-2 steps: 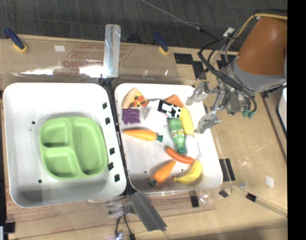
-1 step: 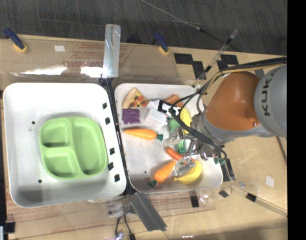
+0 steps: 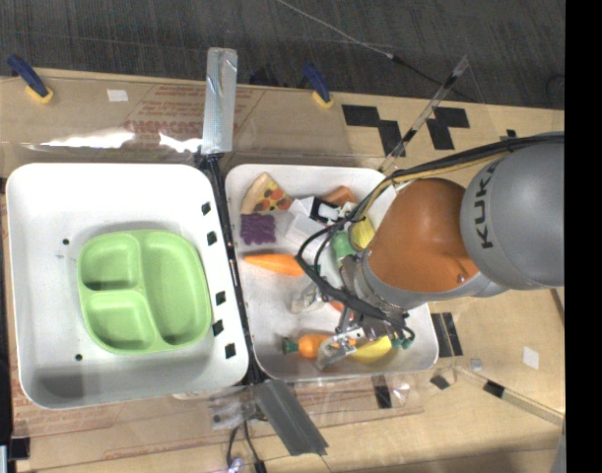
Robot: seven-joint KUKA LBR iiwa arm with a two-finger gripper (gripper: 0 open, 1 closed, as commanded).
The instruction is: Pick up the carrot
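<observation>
The carrot (image 3: 273,262) lies in the right bin (image 3: 243,187), near its left wall, just below a purple block (image 3: 258,229) and a pizza slice (image 3: 268,195). The gripper (image 3: 345,341) hangs low at the bin's front, well apart from the carrot (whether its fingers are spread or closed I cannot tell), beside a yellow toy (image 3: 374,350). The left bin (image 3: 25,190) holds a green divided plate (image 3: 143,290).

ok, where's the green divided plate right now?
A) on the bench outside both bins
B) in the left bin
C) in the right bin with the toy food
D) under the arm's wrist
B: the green divided plate lies flat in the left bin, while the carrot and the other toy food sit in the right bin, where the arm reaches in.
</observation>
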